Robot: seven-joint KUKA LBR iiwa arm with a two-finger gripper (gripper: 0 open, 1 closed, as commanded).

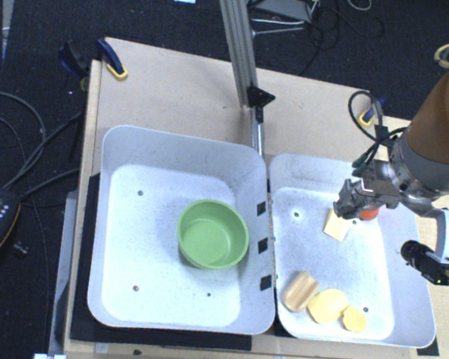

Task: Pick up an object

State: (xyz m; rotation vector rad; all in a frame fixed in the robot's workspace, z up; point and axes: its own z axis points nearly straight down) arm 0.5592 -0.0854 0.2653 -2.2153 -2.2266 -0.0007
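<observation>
2 white bins on tabletop [178, 99]. Left bin [120, 200]: green bowl [213, 234], upright, near centre. Right bin [386, 276]: pale yellow square piece [336, 227] at upper middle; tan bread-like piece [301, 290], round yellow piece [328, 306] and smaller yellow-orange piece [354, 320] clustered near front edge. Hand [353, 210] hovers just above the square piece, something orange-red close by it. Finger opening: cannot tell.
</observation>
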